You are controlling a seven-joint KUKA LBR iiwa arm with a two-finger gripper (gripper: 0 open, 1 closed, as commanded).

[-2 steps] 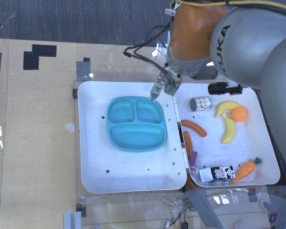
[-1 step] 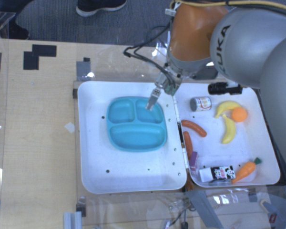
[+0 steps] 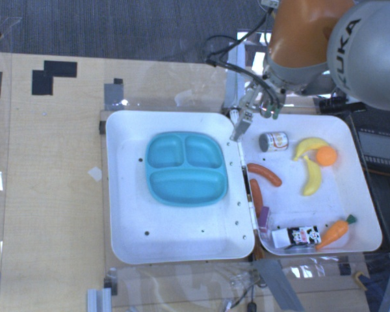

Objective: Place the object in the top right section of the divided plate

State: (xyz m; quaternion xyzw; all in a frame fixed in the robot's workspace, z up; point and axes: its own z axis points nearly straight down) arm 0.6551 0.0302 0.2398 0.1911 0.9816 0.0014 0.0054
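Above the bins' shared rim (image 3: 242, 168), hand (image 3: 242, 123), nothing visibly held

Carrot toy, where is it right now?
The carrot lies in the right bin's near right corner, beside the small milk carton, below the bananas.

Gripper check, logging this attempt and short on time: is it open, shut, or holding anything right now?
Two-finger gripper: cannot be told; it hangs above the seam between the two shallow white bins, nothing visibly held.
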